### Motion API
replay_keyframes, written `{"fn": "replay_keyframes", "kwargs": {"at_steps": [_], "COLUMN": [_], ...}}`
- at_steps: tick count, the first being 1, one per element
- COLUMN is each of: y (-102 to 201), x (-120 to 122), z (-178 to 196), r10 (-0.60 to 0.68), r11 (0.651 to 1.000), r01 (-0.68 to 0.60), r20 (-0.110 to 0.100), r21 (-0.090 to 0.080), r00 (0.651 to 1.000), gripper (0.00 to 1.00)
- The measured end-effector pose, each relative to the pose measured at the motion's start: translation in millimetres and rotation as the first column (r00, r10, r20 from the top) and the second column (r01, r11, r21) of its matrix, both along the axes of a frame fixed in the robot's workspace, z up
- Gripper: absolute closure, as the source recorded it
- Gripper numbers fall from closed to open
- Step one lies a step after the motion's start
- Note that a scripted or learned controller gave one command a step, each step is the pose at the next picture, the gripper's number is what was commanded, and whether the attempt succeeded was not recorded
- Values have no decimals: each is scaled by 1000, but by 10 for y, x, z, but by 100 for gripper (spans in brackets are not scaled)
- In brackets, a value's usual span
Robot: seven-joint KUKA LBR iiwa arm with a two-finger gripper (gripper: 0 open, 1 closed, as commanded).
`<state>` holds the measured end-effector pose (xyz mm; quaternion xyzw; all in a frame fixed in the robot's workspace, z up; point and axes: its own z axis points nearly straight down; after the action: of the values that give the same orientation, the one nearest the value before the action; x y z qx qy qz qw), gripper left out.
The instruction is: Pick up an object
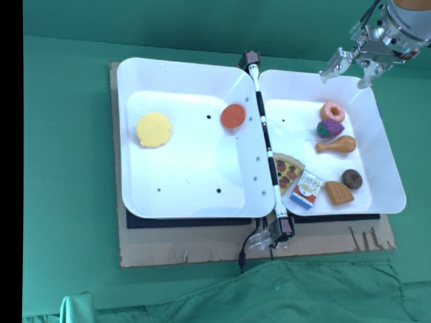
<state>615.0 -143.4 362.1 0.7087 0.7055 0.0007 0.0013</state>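
Green bench bears cardboard sheet under bins

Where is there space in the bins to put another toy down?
The left bin has lots: the whole floor below the yellow disc and red disc. In the right bin, the middle patch between the pizza slice and the drumstick is bare. Its right side is crowded.

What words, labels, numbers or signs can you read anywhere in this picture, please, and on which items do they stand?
None can be read.
Small carton in the right bin: a blue, white and red printed face, too small and blurred to read.
Strip between the two bins: dark marks on it, not legible as text.
The other toy foods and the tool show no lettering I can make out.
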Motion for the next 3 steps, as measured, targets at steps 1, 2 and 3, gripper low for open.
{"fn": "replay_keyframes", "kwargs": {"at_steps": [1, 2, 3], "y": [0, 56, 52], "x": [0, 79, 56], "z": [0, -496, -1104], "r10": [0, 2, 1], "r11": [1000, 1000, 1000], "r01": [0, -2, -1], "r20": [0, -4, -6], "r21": [0, -1, -1], "r00": [1000, 1000, 1000], "gripper": [0, 0, 0]}}
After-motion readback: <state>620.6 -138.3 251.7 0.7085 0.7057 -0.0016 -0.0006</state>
